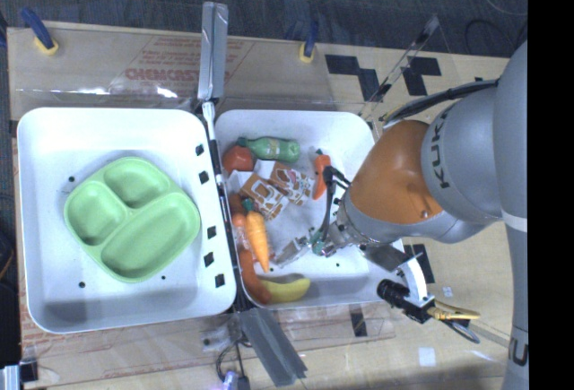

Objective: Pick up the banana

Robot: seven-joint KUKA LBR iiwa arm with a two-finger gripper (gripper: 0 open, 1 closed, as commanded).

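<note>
The banana [286, 288] is yellow with a brownish end and lies flat at the front edge of the right bin [352, 130]. My gripper [299, 247] reaches in from the right, low over the bin floor, a short way behind the banana and just right of a carrot [257, 238]. Nothing shows in its grasp. The arm's orange band [395, 182] hides the bin's right side.
The right bin also holds a green bottle [273, 148], a red fruit [238, 158], patterned packets [273, 188], a small orange piece [320, 177] and a red-orange item [249, 279] touching the banana's left end. A green divided plate [133, 216] sits in the left bin [45, 290].
</note>
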